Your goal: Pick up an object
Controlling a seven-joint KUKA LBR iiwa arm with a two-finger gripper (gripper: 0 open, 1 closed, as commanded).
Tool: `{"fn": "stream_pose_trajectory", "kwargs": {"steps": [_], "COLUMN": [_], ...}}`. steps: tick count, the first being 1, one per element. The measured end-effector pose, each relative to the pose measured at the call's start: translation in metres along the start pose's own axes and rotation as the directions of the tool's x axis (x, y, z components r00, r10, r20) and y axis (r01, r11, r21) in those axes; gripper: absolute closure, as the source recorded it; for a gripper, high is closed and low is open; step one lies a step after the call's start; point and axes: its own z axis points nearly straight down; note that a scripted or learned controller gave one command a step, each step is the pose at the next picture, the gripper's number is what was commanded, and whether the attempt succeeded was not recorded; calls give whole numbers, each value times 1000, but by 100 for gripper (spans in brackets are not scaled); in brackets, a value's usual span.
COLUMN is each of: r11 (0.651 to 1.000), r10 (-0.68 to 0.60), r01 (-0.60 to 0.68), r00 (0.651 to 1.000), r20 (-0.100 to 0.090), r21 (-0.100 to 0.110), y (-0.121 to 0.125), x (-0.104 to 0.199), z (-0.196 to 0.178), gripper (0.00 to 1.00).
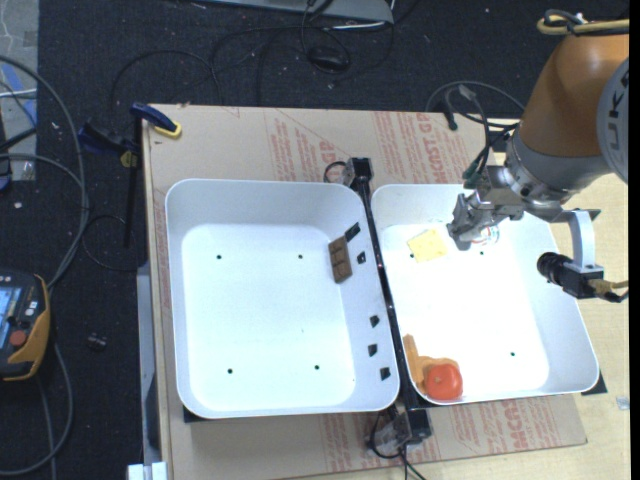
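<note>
The gripper (470, 230) hangs low in the right bin (520, 383), just beside a flat yellow piece (428, 245). I cannot tell how it is set. It looks ready to grab; next it should move over the piece and go down.
</note>
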Motion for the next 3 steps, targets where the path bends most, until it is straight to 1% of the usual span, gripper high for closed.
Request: {"fn": "stream_pose_trajectory", "kwargs": {"steps": [1,2,3], "r11": [1000,1000,1000], "r10": [0,-1,1], "r01": [0,1,-1], "r00": [1000,1000,1000], "r20": [0,0,0], "r21": [0,1,1], "y": [-13,-28,-50], "x": [44,86,136], "z": [-2,12,6], "gripper": [100,100,100]}}
